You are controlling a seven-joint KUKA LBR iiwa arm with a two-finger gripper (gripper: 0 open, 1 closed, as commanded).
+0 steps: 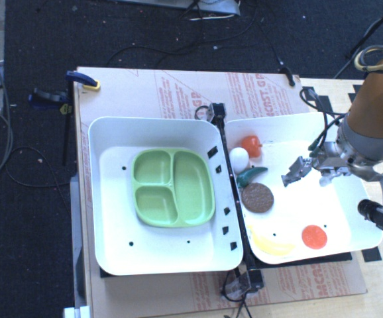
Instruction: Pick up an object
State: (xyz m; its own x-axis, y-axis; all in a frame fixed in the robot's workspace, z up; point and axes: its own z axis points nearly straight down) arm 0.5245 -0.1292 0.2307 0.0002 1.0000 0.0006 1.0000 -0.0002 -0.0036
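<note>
The right bin holds several small objects: an orange-red ball, a white egg, a teal piece, a brown round disc, a yellow banana-shaped piece and a red disc. My gripper hangs over the middle of this bin, right of the teal piece and the brown disc and apart from both. Its fingers stand open with nothing between them. The red disc lies below it, toward the bin's front.
The left bin holds a light green divided plate. A black divider runs between the bins. The grey arm with cables comes in from the right over the right bin's far corner. A clamp sits at the bench's back left.
</note>
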